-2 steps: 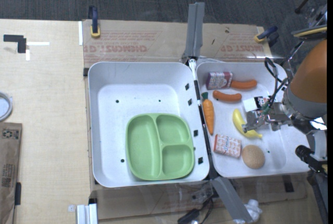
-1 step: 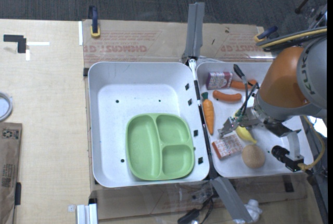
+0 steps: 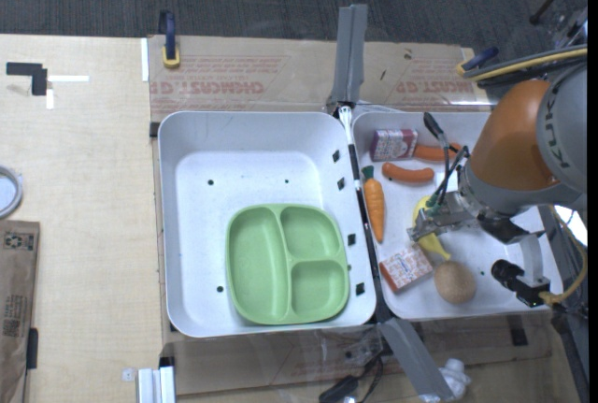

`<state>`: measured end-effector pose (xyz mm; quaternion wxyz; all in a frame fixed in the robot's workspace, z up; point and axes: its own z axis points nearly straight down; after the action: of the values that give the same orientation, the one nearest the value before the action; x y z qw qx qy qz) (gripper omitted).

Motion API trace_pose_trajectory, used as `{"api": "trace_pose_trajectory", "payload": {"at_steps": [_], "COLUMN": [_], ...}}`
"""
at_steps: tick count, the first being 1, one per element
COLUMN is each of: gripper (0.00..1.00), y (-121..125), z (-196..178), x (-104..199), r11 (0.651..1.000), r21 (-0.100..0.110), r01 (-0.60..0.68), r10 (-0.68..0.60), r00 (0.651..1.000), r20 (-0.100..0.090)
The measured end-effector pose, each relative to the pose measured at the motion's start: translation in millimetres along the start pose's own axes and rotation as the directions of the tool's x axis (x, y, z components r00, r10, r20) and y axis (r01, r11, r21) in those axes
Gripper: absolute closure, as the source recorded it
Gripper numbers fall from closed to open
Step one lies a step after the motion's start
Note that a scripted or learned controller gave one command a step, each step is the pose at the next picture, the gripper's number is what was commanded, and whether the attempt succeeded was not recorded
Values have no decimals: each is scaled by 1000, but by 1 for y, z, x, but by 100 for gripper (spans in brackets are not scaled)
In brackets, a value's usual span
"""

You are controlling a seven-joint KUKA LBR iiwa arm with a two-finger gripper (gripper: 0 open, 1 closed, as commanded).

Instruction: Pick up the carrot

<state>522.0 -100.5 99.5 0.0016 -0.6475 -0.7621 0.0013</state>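
A: What lies around, starting from the left?

B: The left bin [image 3: 187, 233] holds a green divided plate [image 3: 288, 263] in its near half. In the right bin [image 3: 397, 303], the carrot [image 3: 375, 208] lies at the left wall, just past the divider. Near it to the right sit a small red-and-white carton [image 3: 405, 267], a banana [image 3: 431, 240], and a round brown potato-like thing [image 3: 454, 281]. Farther back are a sausage [image 3: 408, 173] and a purple-labelled can [image 3: 392, 145].

A: Which way does the carrot point?

B: Its long axis runs near to far, the thick green-topped end far, the tip near (it is orange and smooth).

A: And the gripper [image 3: 426, 226]?

B: It sits over the banana, to the carrot's right and apart from it. Whether its fingers are parted, I cannot tell. Nothing blocks the carrot from above.
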Motion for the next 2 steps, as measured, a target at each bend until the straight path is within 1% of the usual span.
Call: {"api": "trace_pose_trajectory", "payload": {"at_steps": [1,2], "gripper": [100,100], "y": [-40,-39], "z": [-91,-99], "x": [35,35], "r11": [919,919], "r21": [-1,1], "r01": [-395,-393], "r10": [395,393], "r00": [919,919], "r20": [1,2]}}
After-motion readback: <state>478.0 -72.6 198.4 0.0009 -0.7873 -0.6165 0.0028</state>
